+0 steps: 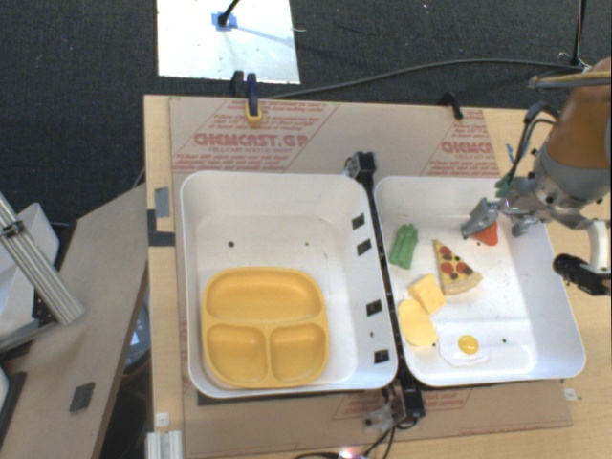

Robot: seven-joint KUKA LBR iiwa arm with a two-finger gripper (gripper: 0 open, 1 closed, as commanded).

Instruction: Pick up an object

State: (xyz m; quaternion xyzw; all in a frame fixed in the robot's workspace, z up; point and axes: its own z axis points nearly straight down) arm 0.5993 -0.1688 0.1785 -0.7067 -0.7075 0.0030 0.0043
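Over the right bin (555, 338) the arm (579, 142) reaches in from the right, gripper (492, 220) low near the bin's far right corner, right by a small red piece (491, 236). Below it lies a pizza slice (453, 268), point toward the far wall. A green piece (404, 246) rests near the divider; two yellow cheese pieces (422, 310) touch; a fried egg (466, 347) sits near the front. In the left bin (277, 204), a yellow divided tray (266, 326) fills the front. Both bins stand on the surface (316, 132).
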